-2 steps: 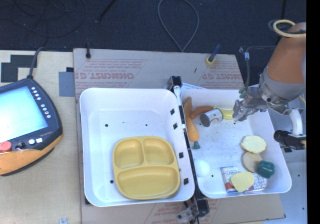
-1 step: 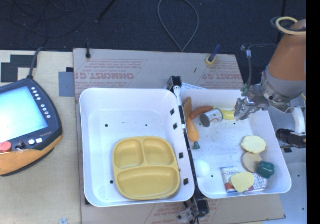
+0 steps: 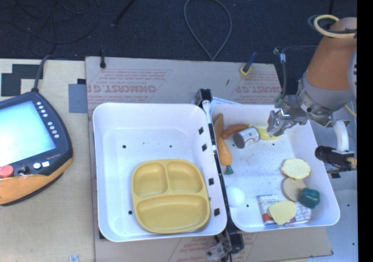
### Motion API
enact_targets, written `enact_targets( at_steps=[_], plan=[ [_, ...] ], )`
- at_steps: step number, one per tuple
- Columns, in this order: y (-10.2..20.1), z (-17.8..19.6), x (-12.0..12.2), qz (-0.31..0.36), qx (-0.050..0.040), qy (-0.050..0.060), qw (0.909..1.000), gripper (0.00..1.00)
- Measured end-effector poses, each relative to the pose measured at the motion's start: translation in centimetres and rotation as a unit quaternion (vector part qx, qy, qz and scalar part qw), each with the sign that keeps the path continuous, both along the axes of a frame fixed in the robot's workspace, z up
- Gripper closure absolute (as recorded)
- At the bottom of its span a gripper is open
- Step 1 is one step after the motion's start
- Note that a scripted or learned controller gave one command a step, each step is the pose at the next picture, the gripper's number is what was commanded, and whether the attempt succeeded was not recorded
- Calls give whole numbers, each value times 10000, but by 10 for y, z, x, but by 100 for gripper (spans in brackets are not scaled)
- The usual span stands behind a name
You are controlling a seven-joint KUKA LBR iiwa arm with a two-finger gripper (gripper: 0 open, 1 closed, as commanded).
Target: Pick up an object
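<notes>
The right bin [image 3: 256,167] holds several small objects. An orange carrot [image 3: 223,147] lies along its left wall, with a brown sausage [image 3: 233,131] and a small can [image 3: 247,137] beside it at the far end. A yellow piece [image 3: 266,134] pokes out just under my gripper [image 3: 278,123], which hangs low over the bin's far side. A pale yellow round slice [image 3: 296,168], a tan slice [image 3: 292,187], a green object [image 3: 309,198], a white egg [image 3: 236,196] and a packet [image 3: 265,203] with a yellow slice [image 3: 282,212] on it lie nearer the front.
The left bin [image 3: 116,138] carries a yellow divided tray [image 3: 170,195]. A control pendant [image 3: 29,144] with a screen rests on the bench at far left. Black clips [image 3: 205,98] join the bins along the middle wall. The arm's orange band [image 3: 332,62] rises at the right.
</notes>
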State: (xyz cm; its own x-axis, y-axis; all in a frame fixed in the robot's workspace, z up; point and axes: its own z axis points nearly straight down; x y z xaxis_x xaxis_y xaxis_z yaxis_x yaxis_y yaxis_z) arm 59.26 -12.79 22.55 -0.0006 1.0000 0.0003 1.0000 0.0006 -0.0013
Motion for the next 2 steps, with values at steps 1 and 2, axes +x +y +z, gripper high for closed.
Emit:
enact_targets(
  at_steps=[1,2],
  plan=[
    [13,43,-23,2,-1,-2,10000,100],
    [13,42,-23,0,0,4,10000,0]
  ],
)
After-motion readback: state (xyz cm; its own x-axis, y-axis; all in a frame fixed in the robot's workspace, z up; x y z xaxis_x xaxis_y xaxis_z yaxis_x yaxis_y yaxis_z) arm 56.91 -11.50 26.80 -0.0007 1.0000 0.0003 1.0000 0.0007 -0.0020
